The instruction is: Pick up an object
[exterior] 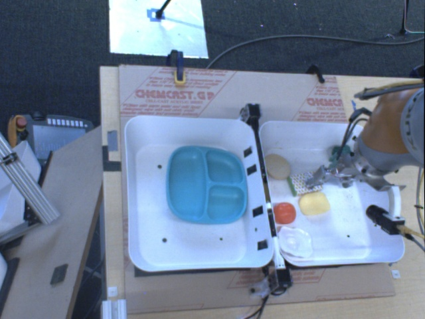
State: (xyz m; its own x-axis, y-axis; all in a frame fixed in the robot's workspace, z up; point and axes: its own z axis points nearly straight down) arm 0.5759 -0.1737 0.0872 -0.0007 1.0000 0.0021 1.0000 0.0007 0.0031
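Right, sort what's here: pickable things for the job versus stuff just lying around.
For the job: gripper, yellow piece, red piece, tan round piece, white crumpled item, all in right bin.

Just there: blue divided plate, left bin.

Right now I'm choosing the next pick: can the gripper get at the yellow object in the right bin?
Probably yes. The gripper hovers just above the yellow object, whose top lies uncovered; the red object sits apart at its side.
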